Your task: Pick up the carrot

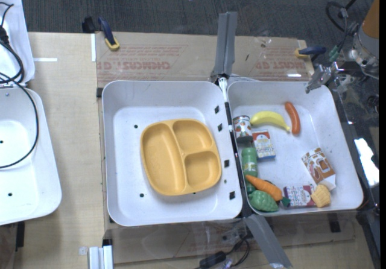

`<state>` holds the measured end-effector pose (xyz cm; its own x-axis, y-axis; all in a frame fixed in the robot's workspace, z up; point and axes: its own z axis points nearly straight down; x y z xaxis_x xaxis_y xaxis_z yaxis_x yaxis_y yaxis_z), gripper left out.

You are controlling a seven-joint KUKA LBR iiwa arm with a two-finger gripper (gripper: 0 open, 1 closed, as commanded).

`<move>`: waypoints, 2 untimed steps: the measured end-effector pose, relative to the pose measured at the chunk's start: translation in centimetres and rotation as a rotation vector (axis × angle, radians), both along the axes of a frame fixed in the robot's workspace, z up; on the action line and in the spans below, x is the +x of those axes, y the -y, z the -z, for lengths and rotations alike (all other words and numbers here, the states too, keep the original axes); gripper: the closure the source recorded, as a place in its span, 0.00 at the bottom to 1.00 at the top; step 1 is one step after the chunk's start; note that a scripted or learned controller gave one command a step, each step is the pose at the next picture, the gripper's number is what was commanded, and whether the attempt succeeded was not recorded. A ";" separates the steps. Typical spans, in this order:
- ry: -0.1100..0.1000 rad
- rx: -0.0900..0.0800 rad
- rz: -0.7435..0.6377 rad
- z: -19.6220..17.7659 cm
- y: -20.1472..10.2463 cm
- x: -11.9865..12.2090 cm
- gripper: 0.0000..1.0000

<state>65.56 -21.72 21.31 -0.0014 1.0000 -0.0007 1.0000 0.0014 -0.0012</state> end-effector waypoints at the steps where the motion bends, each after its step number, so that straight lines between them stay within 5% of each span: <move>1: -0.002 0.001 0.102 2.5 -5.7 -15.7 0.00; 2: -0.004 0.001 0.210 11.7 -9.8 -17.0 0.00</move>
